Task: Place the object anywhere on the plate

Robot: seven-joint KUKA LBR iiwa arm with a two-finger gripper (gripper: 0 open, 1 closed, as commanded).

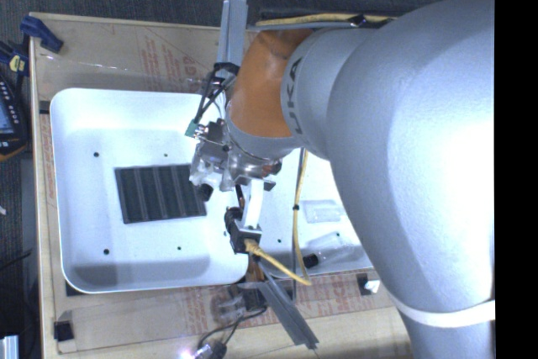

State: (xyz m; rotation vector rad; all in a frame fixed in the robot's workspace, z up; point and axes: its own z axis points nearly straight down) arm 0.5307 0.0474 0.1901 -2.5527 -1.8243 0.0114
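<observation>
Camera view: the arm [395,122] is hanging over the left bin [76,122], with the gripper [220,168] sitting right at the edge of the dark ridged plate [160,192]. Can't tell the gripper's state — the wrist is hiding it. I'm not spotting the object either. Risk I'm seeing: it's coming up with nothing, or dropping it beside the plate.

A bin [76,181] sits on the left part of the tabletop [126,46], and a ridged plate [160,193] lies flat on its floor near the middle. The arm [403,139] reaches in from the right, above the bin's right rim, with its claw [220,168] over the plate's right edge. A yellow cable [296,214] hangs just right of the bin, and a clamp [40,33] sits at the tabletop's far left corner.
</observation>
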